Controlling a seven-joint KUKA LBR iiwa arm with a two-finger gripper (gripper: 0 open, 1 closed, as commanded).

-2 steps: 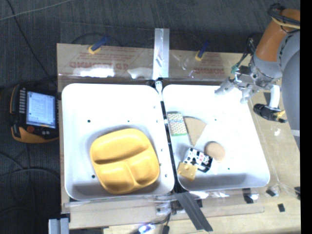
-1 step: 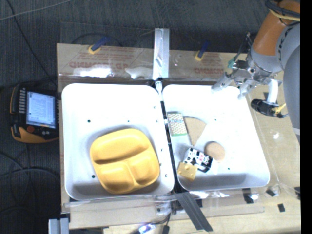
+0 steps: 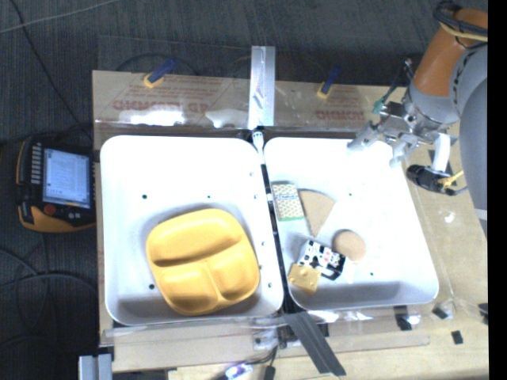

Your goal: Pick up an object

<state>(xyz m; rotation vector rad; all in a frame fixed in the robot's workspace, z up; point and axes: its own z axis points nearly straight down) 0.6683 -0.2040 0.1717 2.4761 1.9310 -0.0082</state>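
The grey arm (image 3: 475, 93) reaches in from the right, end effector (image 3: 379, 141) at upper right, fingers spread apart.

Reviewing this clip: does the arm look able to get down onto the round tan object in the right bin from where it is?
Probably yes. The round tan object lies uncovered, just apart from the black-and-white box, and the gripper hangs over the right bin with nothing between.

Dark grey carpet (image 3: 63, 70) surrounds the wooden bench (image 3: 467, 236).

Red printed lettering on the clear plastic sheet (image 3: 178, 97) behind the bins, upside down and too blurred to read.
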